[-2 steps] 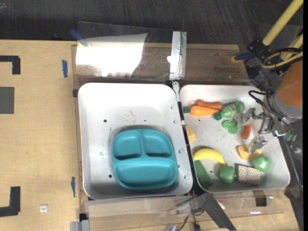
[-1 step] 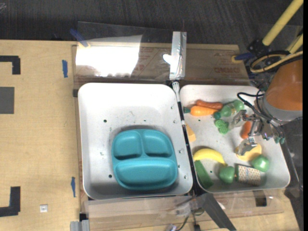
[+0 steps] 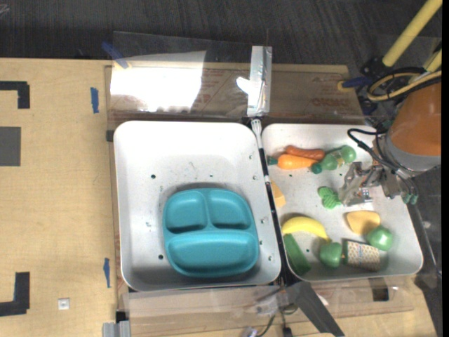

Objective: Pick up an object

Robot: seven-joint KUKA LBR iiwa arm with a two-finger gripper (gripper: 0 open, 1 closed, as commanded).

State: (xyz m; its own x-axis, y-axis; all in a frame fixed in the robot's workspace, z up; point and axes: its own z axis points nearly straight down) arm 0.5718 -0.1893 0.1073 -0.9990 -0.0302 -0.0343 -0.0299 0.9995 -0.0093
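Left bin (image 3: 133, 188): one teal tray (image 3: 209, 232), three compartments, lying toward the near wall.

Right bin (image 3: 414, 248): assorted toy food. An orange carrot (image 3: 297, 162) is laid near the far wall, with a second orange-red piece (image 3: 303, 152) touching it behind. A green piece (image 3: 335, 159) is placed just right of the carrot; a small green piece (image 3: 329, 196) sits mid-bin. A banana (image 3: 304, 225) is found near the divider, a dark green piece (image 3: 295, 253) in front of it. A yellow wedge (image 3: 362, 221), green ball (image 3: 380, 239), green ball (image 3: 330, 253) and patterned block (image 3: 363, 253) are grouped at the near right.

Gripper (image 3: 358, 183): lowered into the right bin, among the pieces; whether it is spread or closed cannot be told, and nothing is seen held.
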